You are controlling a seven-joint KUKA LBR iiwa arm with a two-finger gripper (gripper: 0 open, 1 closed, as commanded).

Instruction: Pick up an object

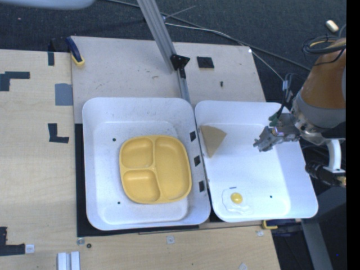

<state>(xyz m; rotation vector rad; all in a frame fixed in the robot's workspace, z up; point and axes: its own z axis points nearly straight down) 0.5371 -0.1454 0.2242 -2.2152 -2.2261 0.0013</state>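
Pincer (263,143) above right bin (281,167) (finger state cannot be told); fried egg (235,199) and tan wedge (212,139) lie apart.

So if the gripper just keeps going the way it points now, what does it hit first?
The gripper points down and toward the left of the view, over the right bin. Most likely it meets bare bin floor first, short of the tan wedge. Depth is unclear from one view.

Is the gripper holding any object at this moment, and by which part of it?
Nothing is held. The gripper hangs over the right bin, apart from the tan wedge and the fried egg.
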